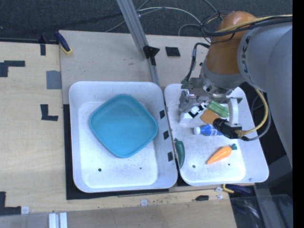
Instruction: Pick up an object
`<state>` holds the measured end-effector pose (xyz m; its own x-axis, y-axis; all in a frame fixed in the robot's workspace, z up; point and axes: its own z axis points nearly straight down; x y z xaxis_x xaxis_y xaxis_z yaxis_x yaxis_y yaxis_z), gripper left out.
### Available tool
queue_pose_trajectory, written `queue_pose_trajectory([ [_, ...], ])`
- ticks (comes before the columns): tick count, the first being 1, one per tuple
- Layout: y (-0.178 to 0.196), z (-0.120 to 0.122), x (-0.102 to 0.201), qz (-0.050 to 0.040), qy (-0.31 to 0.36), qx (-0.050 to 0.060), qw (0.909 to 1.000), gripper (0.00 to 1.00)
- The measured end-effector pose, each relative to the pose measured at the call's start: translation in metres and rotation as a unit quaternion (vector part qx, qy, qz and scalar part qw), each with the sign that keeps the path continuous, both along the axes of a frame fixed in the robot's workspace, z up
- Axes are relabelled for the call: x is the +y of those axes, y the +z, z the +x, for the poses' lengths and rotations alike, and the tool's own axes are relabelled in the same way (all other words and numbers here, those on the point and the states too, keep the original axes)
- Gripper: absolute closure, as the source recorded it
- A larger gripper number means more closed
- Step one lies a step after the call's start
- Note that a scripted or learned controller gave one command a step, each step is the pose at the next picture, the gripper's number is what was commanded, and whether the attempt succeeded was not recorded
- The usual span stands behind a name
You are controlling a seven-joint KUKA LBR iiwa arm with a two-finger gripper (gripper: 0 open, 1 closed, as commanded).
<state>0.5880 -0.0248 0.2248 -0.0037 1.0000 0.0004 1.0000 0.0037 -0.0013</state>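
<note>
Gripper (190, 109) low in right white bin (251, 175), jaw state unclear; crowded blue-white bottle (207, 130) beside it risks a glancing miss.

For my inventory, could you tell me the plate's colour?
Light blue plate, clearest in the camera view.

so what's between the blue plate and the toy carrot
In the camera view, a dark green pepper-like piece lies between the blue plate and the toy carrot, by the right bin's left wall, where the bins meet.
</note>
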Motion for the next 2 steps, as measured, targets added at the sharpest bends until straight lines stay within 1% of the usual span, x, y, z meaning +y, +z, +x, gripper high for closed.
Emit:
queue_pose_trajectory([
  [1,0.001,0.034,0.043,-0.0001,0.000,-0.001,1.0000,1.00],
  [2,0.012,0.059,0.092,0.0002,0.000,-0.001,1.0000,1.00],
])
